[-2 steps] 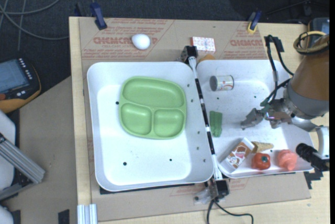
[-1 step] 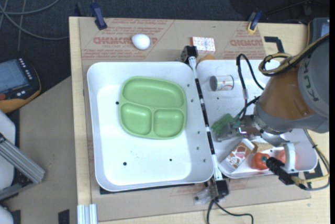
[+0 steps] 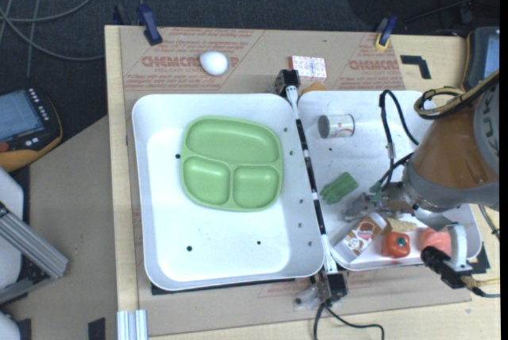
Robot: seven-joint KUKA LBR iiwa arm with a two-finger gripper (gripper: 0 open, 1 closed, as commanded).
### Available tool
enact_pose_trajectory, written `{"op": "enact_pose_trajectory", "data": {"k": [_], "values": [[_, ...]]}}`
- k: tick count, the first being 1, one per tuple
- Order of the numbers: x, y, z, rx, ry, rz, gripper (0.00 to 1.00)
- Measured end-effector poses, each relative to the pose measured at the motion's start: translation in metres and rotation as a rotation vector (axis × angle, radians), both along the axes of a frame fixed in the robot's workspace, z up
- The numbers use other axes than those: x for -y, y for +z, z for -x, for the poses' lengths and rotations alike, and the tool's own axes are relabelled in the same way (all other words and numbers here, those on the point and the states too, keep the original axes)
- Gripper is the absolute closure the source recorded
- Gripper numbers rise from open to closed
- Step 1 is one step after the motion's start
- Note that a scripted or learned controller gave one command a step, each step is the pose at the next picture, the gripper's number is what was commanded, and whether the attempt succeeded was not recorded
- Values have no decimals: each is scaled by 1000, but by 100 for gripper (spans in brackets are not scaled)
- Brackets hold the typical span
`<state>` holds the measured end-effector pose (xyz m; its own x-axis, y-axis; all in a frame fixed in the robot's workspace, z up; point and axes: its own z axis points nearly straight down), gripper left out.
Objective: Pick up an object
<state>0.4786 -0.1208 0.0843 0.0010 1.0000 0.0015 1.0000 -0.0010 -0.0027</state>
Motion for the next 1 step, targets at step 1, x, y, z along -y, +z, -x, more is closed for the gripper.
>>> {"op": "enact_pose_trajectory", "data": {"k": [1], "values": [[0, 10, 0, 2, 0, 1, 100]]}}
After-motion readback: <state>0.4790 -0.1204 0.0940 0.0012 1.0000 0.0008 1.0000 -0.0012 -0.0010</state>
